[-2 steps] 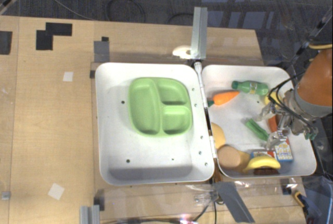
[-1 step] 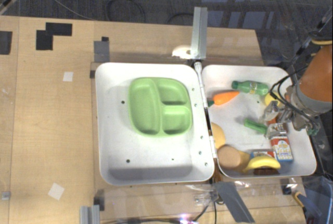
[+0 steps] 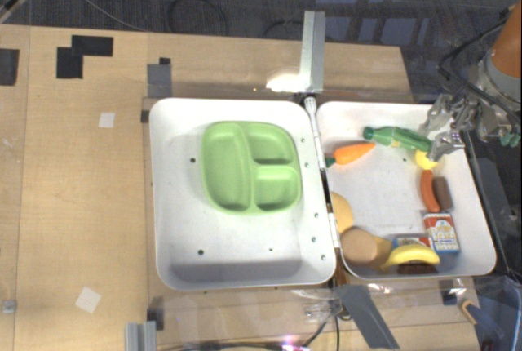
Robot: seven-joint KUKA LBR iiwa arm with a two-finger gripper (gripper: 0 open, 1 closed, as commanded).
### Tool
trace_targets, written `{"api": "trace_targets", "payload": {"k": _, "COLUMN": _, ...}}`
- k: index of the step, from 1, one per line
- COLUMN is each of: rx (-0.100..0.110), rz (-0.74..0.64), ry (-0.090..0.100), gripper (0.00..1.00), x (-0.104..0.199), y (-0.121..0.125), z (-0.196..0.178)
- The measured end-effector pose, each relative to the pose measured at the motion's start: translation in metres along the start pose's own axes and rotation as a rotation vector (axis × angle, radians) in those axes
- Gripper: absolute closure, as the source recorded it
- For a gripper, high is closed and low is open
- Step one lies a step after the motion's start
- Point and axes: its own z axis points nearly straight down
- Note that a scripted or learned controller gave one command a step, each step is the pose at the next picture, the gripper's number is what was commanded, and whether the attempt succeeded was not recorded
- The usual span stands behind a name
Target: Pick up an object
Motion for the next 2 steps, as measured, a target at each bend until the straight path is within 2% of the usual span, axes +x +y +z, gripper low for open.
{"api": "trace_targets", "payload": {"k": 1, "rx": -0.006, "rz": 0.122, "ry": 0.020, "gripper": 1.00, "x": 0.017, "y": 0.074, "z": 0.050}}
{"api": "trace_targets", "payload": {"k": 2, "rx": 0.000, "rz": 0.241, "ry": 0.003, "gripper": 1.00, "x": -0.029, "y": 0.069, "z": 0.135}}
